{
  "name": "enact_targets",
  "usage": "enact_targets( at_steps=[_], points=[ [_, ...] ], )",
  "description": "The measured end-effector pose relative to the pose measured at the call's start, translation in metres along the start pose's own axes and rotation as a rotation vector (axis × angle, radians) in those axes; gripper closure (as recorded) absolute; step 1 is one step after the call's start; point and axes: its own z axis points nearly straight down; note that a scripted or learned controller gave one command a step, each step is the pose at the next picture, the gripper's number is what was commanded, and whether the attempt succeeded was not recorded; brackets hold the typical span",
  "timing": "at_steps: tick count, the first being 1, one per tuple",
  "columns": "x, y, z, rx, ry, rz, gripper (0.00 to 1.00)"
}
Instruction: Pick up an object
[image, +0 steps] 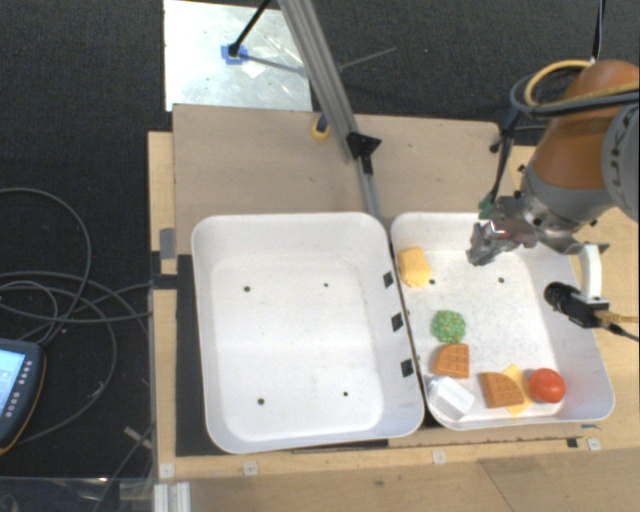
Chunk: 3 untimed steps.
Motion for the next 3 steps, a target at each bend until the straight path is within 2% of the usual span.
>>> enact_targets(
  at_steps=[3],
  points=[
    [0.160,-0.023,-0.024,0.004,0.004,-0.006,1.00]
  ],
)
